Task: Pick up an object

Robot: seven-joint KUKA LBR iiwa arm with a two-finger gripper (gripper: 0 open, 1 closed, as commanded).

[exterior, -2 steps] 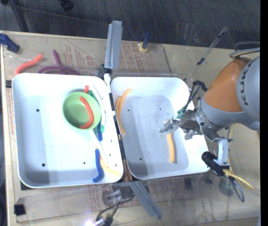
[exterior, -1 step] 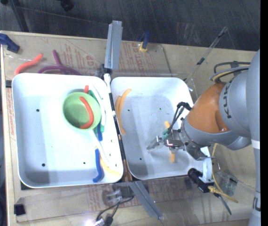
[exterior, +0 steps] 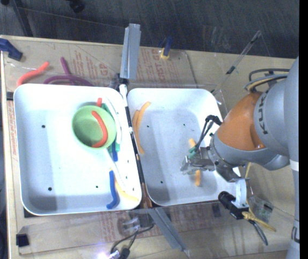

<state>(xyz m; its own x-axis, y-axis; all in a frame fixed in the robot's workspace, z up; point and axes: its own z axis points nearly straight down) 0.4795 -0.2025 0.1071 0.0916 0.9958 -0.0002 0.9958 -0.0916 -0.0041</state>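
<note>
A: What is hard to make out?

B: The two-finger gripper [exterior: 193,164] sits low in the right-hand shallow white bin [exterior: 165,99], toward that bin's 4 o'clock. Its metal tip blurs against the white floor, so how far it stands apart cannot be told, nor whether it has hold of anything. A short orange stick [exterior: 198,178] lies partly under it; a second small orange piece [exterior: 192,143] shows just above, at 12 o'clock from the tip.

A: Count?

B: Two bins. In the right one, three orange items: those two and a long curved orange strip [exterior: 138,120] by the left wall. In the left-hand white bin [exterior: 40,161], one pale green bowl [exterior: 91,127] with a red curved piece [exterior: 103,128] lying across it, and one blue bent stick [exterior: 113,190] at 5 o'clock.

A: Obstructions?

B: The grey arm with its orange band [exterior: 239,128] covers the right bin's 3 o'clock wall. A grey metal bar [exterior: 129,50] stands at 12 o'clock between the bins.
</note>
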